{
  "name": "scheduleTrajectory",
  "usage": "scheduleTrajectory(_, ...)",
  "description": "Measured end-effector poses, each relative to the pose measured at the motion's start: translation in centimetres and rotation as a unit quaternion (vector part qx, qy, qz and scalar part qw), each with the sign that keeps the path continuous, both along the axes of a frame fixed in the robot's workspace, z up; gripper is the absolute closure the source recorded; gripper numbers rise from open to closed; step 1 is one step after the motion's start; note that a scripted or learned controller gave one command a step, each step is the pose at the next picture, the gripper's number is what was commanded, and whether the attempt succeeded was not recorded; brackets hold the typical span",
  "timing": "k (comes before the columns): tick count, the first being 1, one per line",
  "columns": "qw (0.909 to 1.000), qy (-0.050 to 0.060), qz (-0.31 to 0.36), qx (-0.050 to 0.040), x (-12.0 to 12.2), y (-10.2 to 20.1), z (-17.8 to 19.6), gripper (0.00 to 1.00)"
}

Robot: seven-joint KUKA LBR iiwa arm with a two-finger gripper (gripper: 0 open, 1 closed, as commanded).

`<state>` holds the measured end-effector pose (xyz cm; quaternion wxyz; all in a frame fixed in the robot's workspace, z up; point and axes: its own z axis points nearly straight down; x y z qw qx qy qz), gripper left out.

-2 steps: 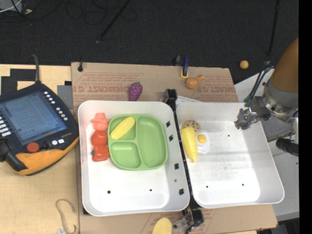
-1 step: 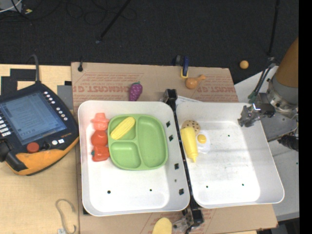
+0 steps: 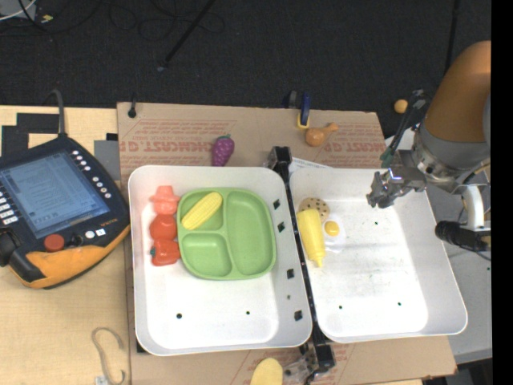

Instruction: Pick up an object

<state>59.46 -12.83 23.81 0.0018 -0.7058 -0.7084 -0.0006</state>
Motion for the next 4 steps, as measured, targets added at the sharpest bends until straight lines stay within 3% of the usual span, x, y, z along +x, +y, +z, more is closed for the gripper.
scheduleTrajectory(4, 1.0, 0.0, 0.0, -0.0009, -1.9, 21.1, -0.4, 1.0)
